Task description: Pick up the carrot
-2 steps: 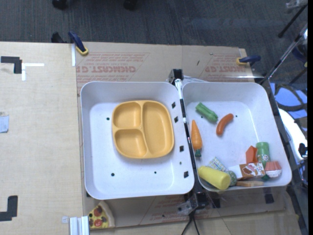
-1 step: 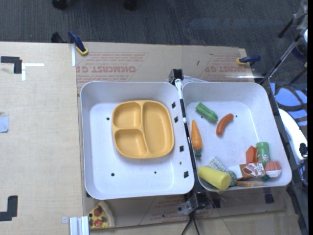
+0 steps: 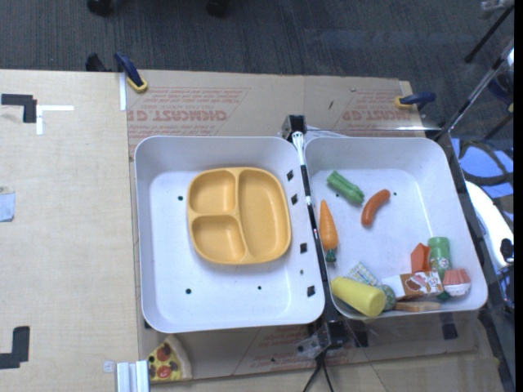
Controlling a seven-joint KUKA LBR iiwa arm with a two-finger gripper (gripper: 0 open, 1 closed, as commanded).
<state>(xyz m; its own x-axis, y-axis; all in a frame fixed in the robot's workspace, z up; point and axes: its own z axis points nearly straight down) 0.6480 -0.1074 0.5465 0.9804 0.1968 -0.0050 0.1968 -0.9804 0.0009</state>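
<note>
- Lower edge of frame, nearest: a toy pizza slice (image 3: 167,363) lies on the cardboard sheet (image 3: 214,109), just below the left bin's bottom-left corner.
- Left bin (image 3: 140,219): a yellow divided plate (image 3: 239,216) with three compartments sits a little above the bin's centre.
- Right bin (image 3: 447,163): holds all the toy food.
- Carrot (image 3: 328,227): left side of the right bin, lying along the left wall, close to the seam between the two bins. Orange body runs top to bottom in the frame, green stub at the lower end. It lies alone, touching none of the other toys.
- Up and right of the carrot: a green vegetable (image 3: 346,188), then a red-orange sausage (image 3: 375,207), both lying at a slant and apart from each other.
- Below the carrot, at the bin's lower-left corner: a yellow cylinder (image 3: 358,296), with a small crumpled wrapper just above it.
- Lower right corner of that bin: a huddle of small cartons (image 3: 422,284) and a green bottle (image 3: 439,253), packed together.
- Gripper: how wide it stands and whether it has hold of anything cannot be told; likewise the carrot's place relative to it.
- Two blue-and-yellow clamps (image 3: 131,73) pin the cardboard's upper edge.
</note>
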